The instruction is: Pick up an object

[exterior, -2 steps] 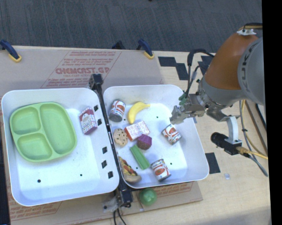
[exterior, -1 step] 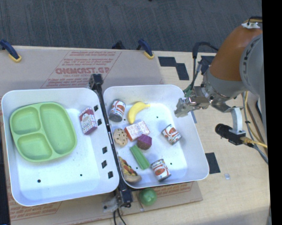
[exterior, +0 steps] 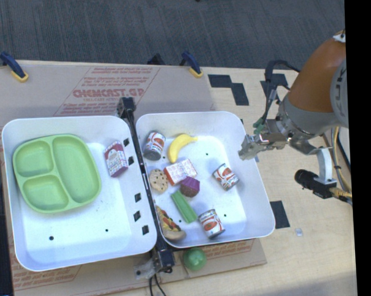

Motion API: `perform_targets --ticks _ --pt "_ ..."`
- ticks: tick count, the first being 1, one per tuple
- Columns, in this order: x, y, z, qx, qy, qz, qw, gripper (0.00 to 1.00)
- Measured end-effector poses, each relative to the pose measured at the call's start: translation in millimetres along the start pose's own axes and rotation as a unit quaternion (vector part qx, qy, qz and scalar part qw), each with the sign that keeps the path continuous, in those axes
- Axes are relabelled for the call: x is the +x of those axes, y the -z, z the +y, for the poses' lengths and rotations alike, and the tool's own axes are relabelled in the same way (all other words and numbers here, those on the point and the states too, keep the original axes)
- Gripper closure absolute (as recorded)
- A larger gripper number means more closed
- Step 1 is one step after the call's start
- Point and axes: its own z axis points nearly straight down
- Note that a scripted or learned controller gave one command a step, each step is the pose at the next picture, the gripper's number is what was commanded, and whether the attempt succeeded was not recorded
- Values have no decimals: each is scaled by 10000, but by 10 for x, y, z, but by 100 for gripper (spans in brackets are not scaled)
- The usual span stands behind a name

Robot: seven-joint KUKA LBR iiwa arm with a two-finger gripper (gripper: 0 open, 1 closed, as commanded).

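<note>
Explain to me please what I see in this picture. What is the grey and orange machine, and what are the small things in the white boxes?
The machine is a robot arm, and its gripper hangs over the right bin's right rim, with nothing visible between its fingers. One camera looks down from above the bench. The left bin holds a green divided plate and a small red carton. The right bin holds toy food: a banana, three small cans, a cookie, a purple piece, a green stick. A green ball lies outside, below the bins.
</note>
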Motion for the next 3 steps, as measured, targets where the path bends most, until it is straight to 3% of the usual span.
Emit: perform_targets --ticks 1,2,3 --pt "4 -122 78 13 14 0 10000 100" --pt "-2 -12 183 -8 7 -6 10000 100" --pt "101 75 -133 -4 -7 -2 10000 100"
